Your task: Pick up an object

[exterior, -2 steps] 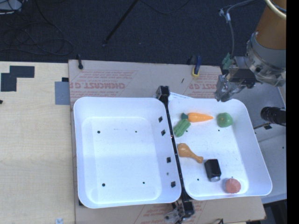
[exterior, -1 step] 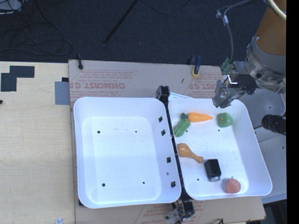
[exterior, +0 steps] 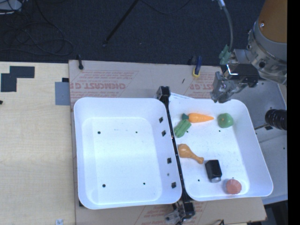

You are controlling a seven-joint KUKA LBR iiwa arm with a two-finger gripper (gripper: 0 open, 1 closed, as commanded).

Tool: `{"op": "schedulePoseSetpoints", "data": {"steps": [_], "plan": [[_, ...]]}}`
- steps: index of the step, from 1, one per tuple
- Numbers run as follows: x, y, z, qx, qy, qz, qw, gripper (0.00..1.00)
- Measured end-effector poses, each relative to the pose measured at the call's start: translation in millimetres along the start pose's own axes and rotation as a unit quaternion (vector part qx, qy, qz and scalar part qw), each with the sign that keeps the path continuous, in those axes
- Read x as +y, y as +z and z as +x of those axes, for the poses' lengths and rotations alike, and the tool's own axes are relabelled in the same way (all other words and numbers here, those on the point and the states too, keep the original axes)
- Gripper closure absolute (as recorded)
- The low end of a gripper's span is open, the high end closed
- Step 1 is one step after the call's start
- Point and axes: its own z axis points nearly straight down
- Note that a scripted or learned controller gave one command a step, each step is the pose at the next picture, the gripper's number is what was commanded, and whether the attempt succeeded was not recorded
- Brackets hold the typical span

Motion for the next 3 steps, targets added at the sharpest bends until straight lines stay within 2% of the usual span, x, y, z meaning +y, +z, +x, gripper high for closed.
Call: {"op": "schedulePoseSetpoints", "data": {"steps": [1,2,3], "plan": [[-18.2,-36.4,49.6,0.0,0.0,0.002,1.0,1.0],[-22.6,43.2,41.0,-0.002,0.003,0.008,1.0,1.0],[-13.6,-38.1,102.8,0.0,-0.001,0.0,1.0,1.0]]}}
